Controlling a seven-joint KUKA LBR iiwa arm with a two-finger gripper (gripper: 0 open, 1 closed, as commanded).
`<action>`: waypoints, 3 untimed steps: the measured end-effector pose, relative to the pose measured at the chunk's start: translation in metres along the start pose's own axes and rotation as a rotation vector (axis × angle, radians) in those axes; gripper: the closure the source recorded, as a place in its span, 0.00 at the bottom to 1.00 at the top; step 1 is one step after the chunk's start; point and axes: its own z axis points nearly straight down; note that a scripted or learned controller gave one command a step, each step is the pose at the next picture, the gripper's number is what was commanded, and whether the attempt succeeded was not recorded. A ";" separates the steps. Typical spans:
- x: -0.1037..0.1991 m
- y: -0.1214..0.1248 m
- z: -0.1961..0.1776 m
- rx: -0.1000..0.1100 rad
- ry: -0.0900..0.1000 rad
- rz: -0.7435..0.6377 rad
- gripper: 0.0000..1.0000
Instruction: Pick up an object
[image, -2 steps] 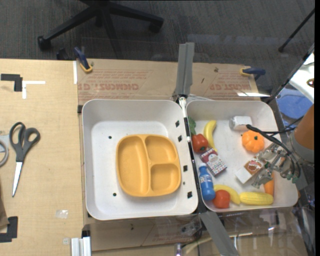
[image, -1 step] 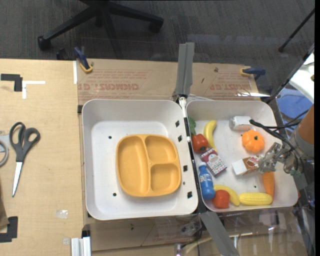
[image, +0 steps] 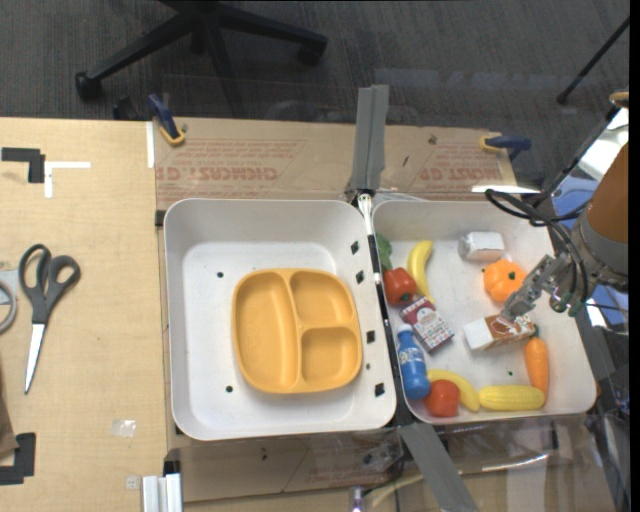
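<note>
Tool (image: 516, 322) tips (blurred) overlap small box (image: 497, 332).

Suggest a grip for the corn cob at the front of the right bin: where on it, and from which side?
Judging from the view, grip the corn cob across its narrow width at mid-length, coming straight down. It lies flat, long axis roughly along the right bin's front wall. Its left end sits close to a banana and a tomato, and a carrot is near its right end; the middle looks freest.

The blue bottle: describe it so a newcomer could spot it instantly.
Look in the right-hand bin, along its left wall. The blue bottle lies there below the red-and-white carton and above a tomato. It is the one blue item among the toy food.
</note>
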 end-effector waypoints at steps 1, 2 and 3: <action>-0.079 0.079 0.119 -0.001 -0.001 0.033 1.00; -0.079 0.079 0.119 0.000 -0.001 0.034 0.00; -0.068 0.134 0.119 0.000 -0.001 0.261 0.00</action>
